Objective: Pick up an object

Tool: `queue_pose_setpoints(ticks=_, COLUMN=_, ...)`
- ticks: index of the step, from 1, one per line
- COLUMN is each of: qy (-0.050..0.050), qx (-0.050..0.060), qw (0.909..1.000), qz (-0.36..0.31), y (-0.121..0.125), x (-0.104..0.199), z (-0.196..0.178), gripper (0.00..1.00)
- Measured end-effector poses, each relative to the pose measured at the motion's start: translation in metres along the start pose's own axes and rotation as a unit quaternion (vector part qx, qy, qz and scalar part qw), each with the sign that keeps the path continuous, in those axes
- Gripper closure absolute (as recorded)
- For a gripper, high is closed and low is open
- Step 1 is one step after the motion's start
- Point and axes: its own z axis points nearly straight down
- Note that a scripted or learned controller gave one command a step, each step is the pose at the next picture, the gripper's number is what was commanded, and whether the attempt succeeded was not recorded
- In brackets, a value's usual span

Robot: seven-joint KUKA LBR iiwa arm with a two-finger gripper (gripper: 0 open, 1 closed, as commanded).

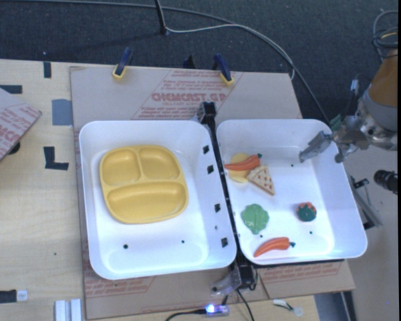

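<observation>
Overhead view: gripper (pixel 327 146) hangs over the far right corner of the right bin (pixel 334 246), fingers spread apart, nothing between them. In that bin: a red pepper (pixel 242 164) and a pizza slice (pixel 262 180) near the far left corner, touching; green broccoli (pixel 254 217) by the left edge; a red pepper (pixel 272 246) at the near edge; a tomato (pixel 306 211) right of centre. Left bin (pixel 93 246) holds a yellow divided plate (pixel 144 183).

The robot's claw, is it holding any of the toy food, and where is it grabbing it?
No, nothing is held. The gripper hangs open over the right bin's upper right corner, with no toy between its fingers. The food toys lie on the bin floor.
</observation>
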Motion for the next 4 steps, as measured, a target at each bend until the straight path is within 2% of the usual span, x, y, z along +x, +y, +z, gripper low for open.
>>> queue_pose_setpoints(ticks=1, qy=-0.001, qx=-0.004, qw=1.0000, qz=-0.001, y=0.002, x=0.000, z=-0.004, gripper=0.00)
queue_pose_setpoints(ticks=2, qy=0.000, qx=-0.001, qw=1.0000, qz=-0.001, y=0.002, x=0.002, z=0.059, gripper=0.00)
queue_pose_setpoints(ticks=4, qy=-0.001, qx=-0.004, qw=1.0000, qz=-0.001, y=0.001, x=0.005, z=0.137, gripper=0.00)
